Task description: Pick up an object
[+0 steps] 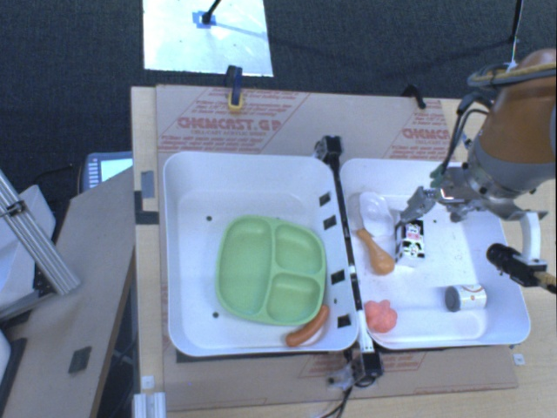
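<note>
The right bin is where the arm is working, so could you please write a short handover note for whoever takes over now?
Gripper: low in the right bin, just above the black-and-white carton; nothing seen held.
Right bin: carton, white spoon, orange drumstick, pink toy, grey-capped can.
Left bin: green plate, sausage at its front edge.
Done: approach only.
Left: grasp and lift an object, probably the carton.

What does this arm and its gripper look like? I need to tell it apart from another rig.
The arm is bulky and rounded, orange-brown above a grey wrist section, with thin black cables beside it. The gripper is slim grey metal.
</note>
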### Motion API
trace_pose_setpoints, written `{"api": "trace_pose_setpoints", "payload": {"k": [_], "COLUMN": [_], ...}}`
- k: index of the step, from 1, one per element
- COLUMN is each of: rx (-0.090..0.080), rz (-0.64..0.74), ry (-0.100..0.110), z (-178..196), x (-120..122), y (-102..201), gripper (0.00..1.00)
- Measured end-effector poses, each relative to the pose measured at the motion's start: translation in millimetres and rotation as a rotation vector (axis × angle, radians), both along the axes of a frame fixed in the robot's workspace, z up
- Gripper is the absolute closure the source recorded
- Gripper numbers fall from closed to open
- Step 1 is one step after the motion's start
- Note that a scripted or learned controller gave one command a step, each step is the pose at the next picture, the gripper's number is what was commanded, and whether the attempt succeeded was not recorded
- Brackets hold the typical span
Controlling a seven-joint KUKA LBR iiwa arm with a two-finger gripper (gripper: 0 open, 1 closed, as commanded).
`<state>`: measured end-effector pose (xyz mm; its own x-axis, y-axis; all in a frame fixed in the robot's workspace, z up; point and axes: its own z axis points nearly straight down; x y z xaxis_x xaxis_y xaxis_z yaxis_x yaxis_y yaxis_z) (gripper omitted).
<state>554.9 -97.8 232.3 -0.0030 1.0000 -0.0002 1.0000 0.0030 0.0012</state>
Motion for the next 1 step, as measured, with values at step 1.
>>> {"api": "trace_pose_setpoints", "payload": {"k": [1], "rx": [0.001], "rz": [-0.002], "ry": [0.004], "z": [-43.2], "x": [-3.5], "y": [4.3], "gripper": [0.00]}}
